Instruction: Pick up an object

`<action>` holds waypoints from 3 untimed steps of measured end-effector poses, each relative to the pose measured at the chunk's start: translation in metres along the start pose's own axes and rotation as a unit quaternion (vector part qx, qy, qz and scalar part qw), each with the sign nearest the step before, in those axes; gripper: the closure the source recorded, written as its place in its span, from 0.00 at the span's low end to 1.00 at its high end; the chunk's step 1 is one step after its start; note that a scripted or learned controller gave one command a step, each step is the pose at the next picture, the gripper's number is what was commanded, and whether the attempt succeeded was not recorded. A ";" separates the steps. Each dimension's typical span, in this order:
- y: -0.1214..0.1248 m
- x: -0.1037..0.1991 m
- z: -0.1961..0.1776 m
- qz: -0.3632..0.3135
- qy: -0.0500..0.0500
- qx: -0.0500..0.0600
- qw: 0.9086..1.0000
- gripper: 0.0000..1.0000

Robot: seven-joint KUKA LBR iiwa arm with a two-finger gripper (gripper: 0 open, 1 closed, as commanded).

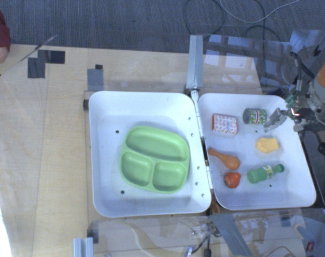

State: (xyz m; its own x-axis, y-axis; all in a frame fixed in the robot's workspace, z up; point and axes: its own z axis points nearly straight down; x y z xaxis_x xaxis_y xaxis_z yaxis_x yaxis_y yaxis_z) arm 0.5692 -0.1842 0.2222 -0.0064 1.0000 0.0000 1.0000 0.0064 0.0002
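There is one camera, fixed above the bench (39,143) and looking down on it at a slant. It faces toward the far side, so the grey floor (125,9) lies along the top of the picture and the near edge of the bench lies at the bottom. The camera stands rather far away: both white bins fit fully in the frame, the left bin (103,159) close to the centre and the right bin (296,191) toward the right side, with much wooden surface visible on the left. The arm (317,98) enters at the right edge, cut by the frame.
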 end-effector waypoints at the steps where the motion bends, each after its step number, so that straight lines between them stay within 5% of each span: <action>1: 0.054 -0.016 0.074 -0.037 0.000 0.000 0.999 0.00; 2: 0.019 -0.021 0.135 -0.124 -0.001 -0.004 0.992 0.00; 3: 0.076 -0.015 0.135 -0.245 -0.002 -0.004 0.969 0.00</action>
State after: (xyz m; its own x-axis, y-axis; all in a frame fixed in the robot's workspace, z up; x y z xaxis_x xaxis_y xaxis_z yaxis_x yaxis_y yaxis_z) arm 0.6450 -0.1982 0.0873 -0.4812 0.8766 -0.0063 0.8765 0.4813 0.0079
